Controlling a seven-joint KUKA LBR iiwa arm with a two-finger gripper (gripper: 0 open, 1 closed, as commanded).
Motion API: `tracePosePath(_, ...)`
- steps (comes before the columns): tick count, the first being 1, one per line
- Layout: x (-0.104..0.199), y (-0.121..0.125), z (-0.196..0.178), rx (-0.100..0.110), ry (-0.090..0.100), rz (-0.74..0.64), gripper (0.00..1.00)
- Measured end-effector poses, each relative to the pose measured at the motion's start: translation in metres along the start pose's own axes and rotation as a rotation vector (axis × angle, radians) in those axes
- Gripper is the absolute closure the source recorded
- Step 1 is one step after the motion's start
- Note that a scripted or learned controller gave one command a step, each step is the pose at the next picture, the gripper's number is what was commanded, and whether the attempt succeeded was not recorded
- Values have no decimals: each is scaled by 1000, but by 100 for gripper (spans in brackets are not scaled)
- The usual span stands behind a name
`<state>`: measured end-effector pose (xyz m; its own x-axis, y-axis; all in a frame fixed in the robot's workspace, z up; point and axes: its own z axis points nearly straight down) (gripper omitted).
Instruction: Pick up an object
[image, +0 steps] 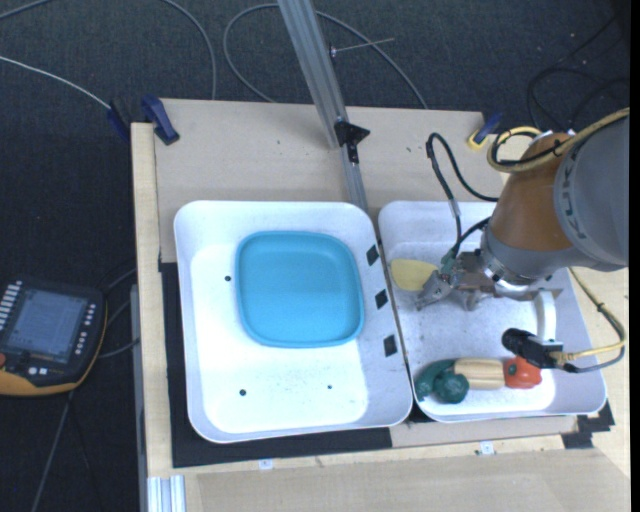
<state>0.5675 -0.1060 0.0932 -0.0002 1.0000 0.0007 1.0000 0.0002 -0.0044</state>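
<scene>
The arm's claw (440, 290) hangs low in the right bin (580, 330), just beside a pale yellow object (408, 272) near the divider; whether it grips anything cannot be told. The piece looks light, smooth, probably slippery; its broad middle seems the best hold. The bin wall crowds the left; open floor lies right.

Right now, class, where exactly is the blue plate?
The blue plate lies in the left white bin, toward its upper middle, across the divider from the gripper in the right bin.
</scene>
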Motion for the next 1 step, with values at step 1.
tracePosePath(1,0,1,-13,-6,0,0,100)
